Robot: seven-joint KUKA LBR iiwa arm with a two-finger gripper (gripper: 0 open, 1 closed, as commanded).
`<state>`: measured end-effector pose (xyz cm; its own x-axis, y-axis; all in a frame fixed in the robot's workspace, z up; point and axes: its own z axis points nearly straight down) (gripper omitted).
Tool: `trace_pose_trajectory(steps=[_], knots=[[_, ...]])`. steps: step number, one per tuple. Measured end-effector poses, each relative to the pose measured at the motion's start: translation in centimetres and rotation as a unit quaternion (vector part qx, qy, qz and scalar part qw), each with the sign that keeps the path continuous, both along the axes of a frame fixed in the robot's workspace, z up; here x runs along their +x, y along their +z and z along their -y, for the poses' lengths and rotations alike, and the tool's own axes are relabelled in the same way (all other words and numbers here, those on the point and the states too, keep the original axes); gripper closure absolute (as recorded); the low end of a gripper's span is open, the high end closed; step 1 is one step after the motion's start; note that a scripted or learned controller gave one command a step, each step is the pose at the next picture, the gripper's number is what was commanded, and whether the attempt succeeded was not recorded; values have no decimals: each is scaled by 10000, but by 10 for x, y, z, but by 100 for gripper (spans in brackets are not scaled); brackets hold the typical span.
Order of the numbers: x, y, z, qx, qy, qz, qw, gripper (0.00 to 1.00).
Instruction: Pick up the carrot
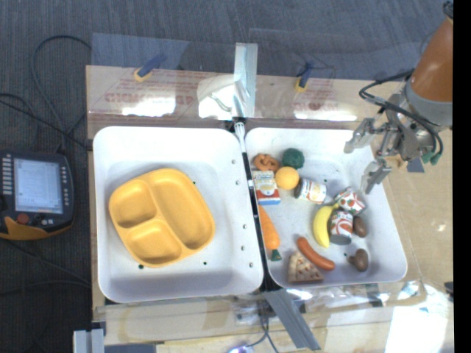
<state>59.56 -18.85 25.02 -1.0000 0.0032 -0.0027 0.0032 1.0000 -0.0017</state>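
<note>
No readable text anywhere. Small carton [266, 185] in right bin has a red/blue printed label, lettering too blurred to read. Small jar [313, 190] carries a label, illegible. Crumpled can [343, 223] by the banana shows red and white print, no letters resolvable. Handheld control pendant [35, 194] on the floor at left has a lit screen, contents too small to make out. No numbers, brands or signs legible on the bins, the yellow tray or the arm.
</note>
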Motion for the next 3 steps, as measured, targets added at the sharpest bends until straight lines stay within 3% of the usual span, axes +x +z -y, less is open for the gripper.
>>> trace_pose_trajectory(steps=[1, 2, 3], knots=[[35, -84, -74, 18, -922, -31, 9957, 0], [44, -135, -80, 7, -2334, 43, 9724, 0], [54, -151, -88, 0, -3491, 88, 9370, 0]])
